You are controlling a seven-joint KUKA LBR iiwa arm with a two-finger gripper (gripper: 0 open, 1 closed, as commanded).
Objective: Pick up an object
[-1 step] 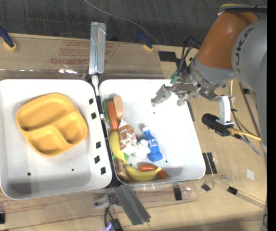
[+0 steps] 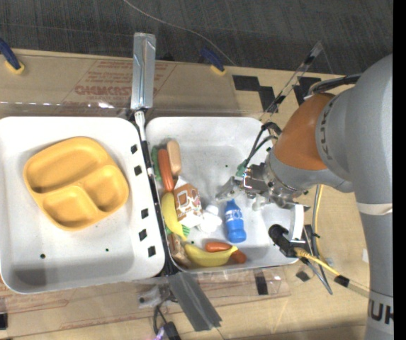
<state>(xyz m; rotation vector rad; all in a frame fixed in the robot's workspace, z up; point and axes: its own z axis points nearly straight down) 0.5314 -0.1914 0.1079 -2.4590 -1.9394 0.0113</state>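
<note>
Two bins are sitting abreast; the gripper (image 2: 239, 188) is hovering in the right bin (image 2: 203, 133), its grip state unclear, with a blue bottle (image 2: 234, 222) at its six o'clock.

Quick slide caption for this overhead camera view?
Grey arm's hand above small blue plastic bottle in right white bin.

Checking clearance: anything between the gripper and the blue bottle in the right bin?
Camera view: bare white bin floor between the gripper and the blue bottle; nothing else in that short gap.
</note>
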